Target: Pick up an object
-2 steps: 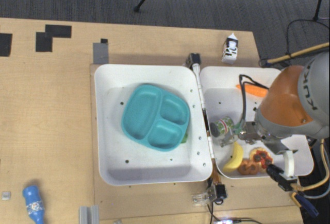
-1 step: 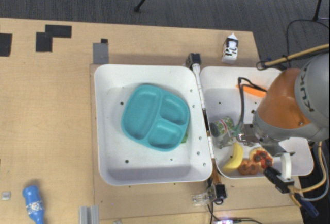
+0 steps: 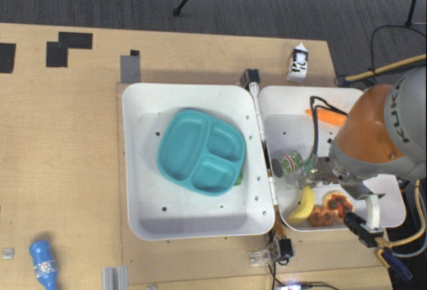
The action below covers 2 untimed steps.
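Banana (image 3: 303, 205) lies in your right bin (image 3: 288, 127), near its front wall, with a reddish-brown lumpy thing (image 3: 329, 209) touching it on the right. A clear jar with green on it (image 3: 291, 163) lies just behind the banana. You have the arm (image 3: 373, 132) reaching in over the right bin, and your claw (image 3: 319, 174) hangs above the banana and jar; you cannot tell how it is set. In the left bin (image 3: 137, 149) a teal tray (image 3: 202, 151) lies tilted. On the desk (image 3: 60, 169), a blue bottle (image 3: 43, 262) lies at front left.
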Tool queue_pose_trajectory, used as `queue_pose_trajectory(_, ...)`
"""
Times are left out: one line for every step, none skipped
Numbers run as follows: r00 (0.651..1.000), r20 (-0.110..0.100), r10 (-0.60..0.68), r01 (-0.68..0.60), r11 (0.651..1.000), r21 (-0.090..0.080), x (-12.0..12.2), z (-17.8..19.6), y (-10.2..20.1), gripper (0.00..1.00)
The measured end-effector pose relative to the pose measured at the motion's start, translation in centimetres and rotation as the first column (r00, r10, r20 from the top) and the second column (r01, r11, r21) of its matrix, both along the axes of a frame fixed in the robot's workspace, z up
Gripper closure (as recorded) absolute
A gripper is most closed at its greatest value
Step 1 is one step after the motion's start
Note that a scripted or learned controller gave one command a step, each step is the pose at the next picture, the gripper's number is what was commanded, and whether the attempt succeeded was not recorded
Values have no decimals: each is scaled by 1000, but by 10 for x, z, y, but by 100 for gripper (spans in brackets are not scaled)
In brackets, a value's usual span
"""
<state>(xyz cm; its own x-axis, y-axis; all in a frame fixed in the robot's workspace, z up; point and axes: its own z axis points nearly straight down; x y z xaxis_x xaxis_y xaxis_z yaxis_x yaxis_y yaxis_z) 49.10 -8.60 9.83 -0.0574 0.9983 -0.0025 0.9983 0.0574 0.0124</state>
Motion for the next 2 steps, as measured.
queue_pose_trajectory(1000, 0, 0, 0, 1000, 0, 0, 0, 0, 0)
queue_pose_trajectory(968, -3, 251, -251, 968, -2, -1, -11, -5, 0)
